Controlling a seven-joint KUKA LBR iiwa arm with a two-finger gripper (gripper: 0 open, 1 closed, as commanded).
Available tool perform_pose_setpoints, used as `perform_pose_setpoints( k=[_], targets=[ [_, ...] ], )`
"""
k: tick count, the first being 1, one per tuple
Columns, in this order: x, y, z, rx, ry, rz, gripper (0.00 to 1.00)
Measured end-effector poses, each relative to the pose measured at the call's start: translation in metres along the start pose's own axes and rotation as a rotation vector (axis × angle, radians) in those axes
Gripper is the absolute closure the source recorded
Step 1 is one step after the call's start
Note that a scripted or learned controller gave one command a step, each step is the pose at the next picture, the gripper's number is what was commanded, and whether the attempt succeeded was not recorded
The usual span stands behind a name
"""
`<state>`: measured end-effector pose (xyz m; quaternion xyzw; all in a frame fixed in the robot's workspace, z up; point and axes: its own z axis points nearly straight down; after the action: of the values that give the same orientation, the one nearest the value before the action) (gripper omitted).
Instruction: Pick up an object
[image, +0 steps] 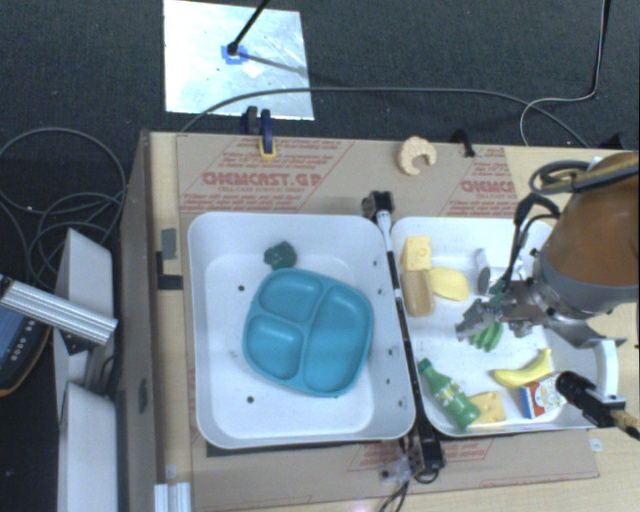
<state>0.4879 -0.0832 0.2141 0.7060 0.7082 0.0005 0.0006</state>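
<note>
My gripper (481, 322) hangs low over the middle of the right bin (440, 229), reaching in from the right under the grey and orange arm (590, 250). A small green object (490, 338) lies right at its tip; whether it is held cannot be seen. Around it in that bin are a yellow block (416, 253), a yellow rounded piece (450, 285), a tan bread-like piece (416, 294), a green bottle (447, 394), a banana (522, 371), a yellow wedge (489, 406) and a red, white and blue carton (537, 400).
The left bin (215, 270) holds a blue divided plate (305, 331) and a small dark green item (281, 255). A beige croissant-shaped toy (417, 154) lies on the cardboard behind the bins. Cables run along the bench's far side and left.
</note>
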Motion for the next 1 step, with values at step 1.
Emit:
perform_pose_setpoints(
  k=[1],
  targets=[
    [-0.0469,0.0427,0.1239,-0.004,-0.004,0.004,0.00]
  ],
)
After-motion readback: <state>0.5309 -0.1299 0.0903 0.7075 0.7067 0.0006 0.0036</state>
